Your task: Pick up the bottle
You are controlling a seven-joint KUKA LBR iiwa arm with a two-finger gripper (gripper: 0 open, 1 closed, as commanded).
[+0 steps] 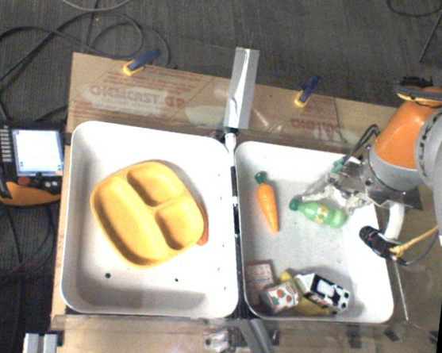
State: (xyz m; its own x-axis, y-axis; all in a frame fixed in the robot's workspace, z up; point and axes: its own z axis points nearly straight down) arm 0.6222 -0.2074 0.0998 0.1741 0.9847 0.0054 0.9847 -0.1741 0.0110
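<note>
A small green bottle (324, 216) with a pale cap lies on its side in the right bin (364, 309), cap pointing left toward the carrot. My gripper (332, 200) hangs right over the bottle's far side, reaching in from the right under the orange wrist band. Its metal fingers (312, 196) look spread, open, with the bottle just below them and not lifted. The gripper body hides part of the bottle's upper edge.
An orange carrot (268, 205) lies left of the bottle. Several small packages and a can (303, 292) crowd the right bin's front. The left bin (76, 218) holds a yellow divided plate (150, 211). A black cable fitting (373, 238) hangs by the bin's right wall.
</note>
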